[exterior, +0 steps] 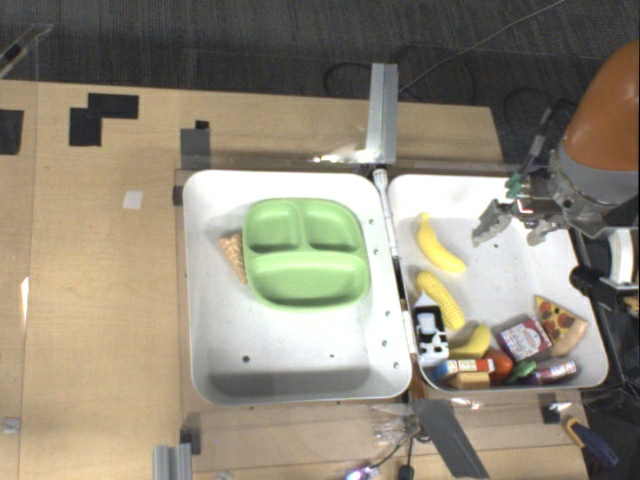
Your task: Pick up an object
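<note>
Two white bins side by side at frame centre: left bin (215,368) bearing a green divided tray (303,251), a tan item wedged under its left edge. Right bin (480,203) with toys heaped along the lower wall, likely slid there: banana (439,245), corn cob (441,300), pizza slice (558,324). Gripper (518,218) poised at upper right, prongs apart, gripping nothing, above bare floor, well clear of the candidates.

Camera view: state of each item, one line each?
gripper: over the right bin, jaws open, nothing between them
green tray: flat, upright, in left bin
banana: lying loose in right bin, untouched
corn cob: lying flat below the banana
pizza slice: lying at the bin's right side
small toys: piled at the bin's near edge
</note>
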You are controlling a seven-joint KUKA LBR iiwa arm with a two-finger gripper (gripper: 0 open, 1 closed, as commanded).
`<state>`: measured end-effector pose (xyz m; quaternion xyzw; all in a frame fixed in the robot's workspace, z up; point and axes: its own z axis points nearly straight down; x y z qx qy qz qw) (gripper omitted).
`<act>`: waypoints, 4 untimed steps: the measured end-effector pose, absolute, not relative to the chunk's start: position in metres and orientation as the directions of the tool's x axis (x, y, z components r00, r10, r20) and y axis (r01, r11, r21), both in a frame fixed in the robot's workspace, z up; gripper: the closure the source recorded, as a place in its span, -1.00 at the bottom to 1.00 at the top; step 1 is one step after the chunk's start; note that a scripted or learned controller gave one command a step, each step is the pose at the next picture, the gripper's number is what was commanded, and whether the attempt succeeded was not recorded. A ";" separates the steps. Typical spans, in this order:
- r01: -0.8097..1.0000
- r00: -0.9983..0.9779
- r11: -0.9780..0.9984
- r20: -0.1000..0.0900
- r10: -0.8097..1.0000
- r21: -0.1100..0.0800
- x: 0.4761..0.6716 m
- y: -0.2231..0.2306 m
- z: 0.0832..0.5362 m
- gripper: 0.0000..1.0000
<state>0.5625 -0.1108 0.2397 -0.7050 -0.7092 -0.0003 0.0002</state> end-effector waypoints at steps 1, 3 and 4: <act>0.998 -0.059 0.059 0.001 0.998 0.003 0.562 -0.094 0.100 -1.00; 0.993 -0.116 0.115 0.003 0.993 0.020 0.634 -0.084 0.100 1.00; 1.000 -0.027 0.027 0.000 1.000 0.004 0.661 -0.061 0.184 1.00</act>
